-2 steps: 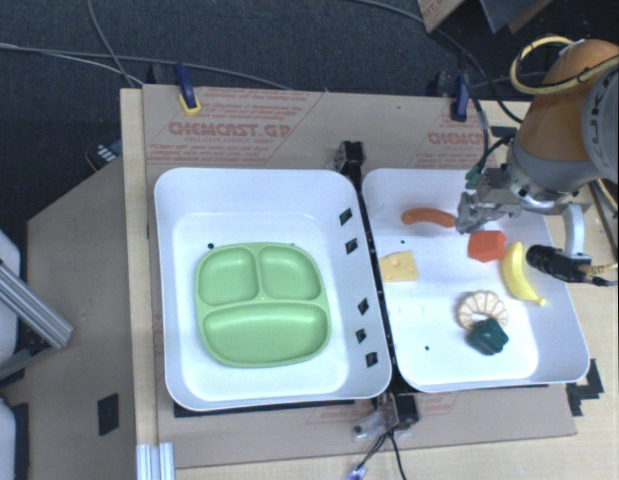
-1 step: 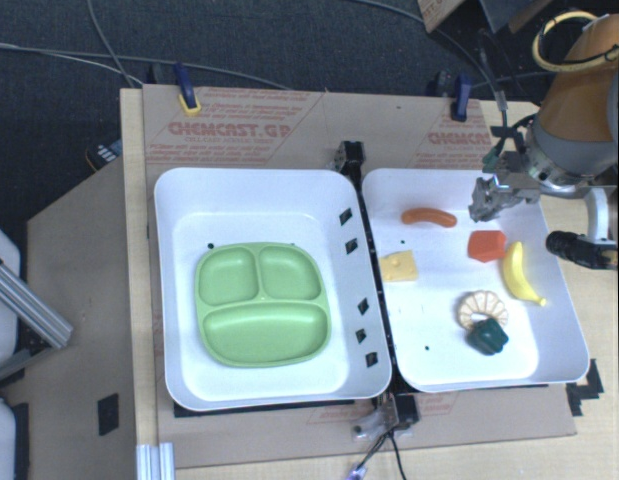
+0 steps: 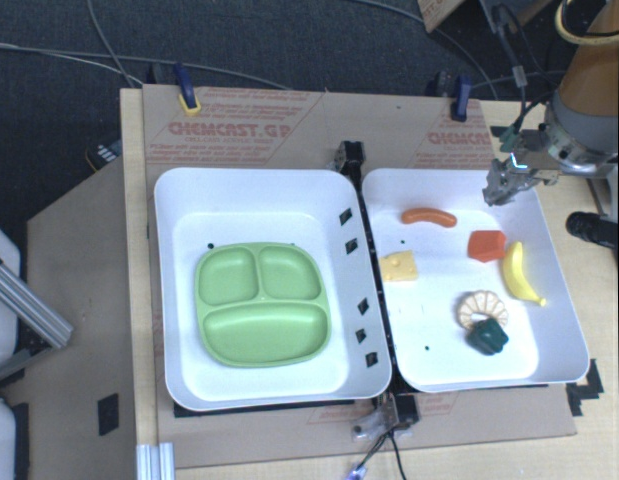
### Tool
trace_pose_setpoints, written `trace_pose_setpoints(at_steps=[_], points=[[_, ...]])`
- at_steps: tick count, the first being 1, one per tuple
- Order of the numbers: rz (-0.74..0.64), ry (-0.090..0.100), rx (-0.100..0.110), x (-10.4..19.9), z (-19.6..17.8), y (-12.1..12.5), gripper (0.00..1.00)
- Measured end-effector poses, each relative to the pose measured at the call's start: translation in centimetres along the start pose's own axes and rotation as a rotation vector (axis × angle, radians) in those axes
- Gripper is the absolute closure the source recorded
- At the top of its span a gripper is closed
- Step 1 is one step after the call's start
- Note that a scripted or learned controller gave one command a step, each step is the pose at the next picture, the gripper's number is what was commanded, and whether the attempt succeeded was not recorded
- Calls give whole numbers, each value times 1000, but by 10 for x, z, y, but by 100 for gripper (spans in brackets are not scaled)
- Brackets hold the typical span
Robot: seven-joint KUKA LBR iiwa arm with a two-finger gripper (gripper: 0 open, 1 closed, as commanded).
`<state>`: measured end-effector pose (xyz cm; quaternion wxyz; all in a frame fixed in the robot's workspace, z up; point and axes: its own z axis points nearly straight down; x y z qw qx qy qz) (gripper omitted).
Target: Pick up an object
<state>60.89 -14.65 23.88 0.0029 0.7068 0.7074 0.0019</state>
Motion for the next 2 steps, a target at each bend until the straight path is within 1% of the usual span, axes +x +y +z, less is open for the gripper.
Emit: trace_pose_setpoints(at_steps=[1, 2], points=[[-5, 5, 8, 55, -9, -10, 100], [-6, 5, 9, 111, -14, -18, 100]])
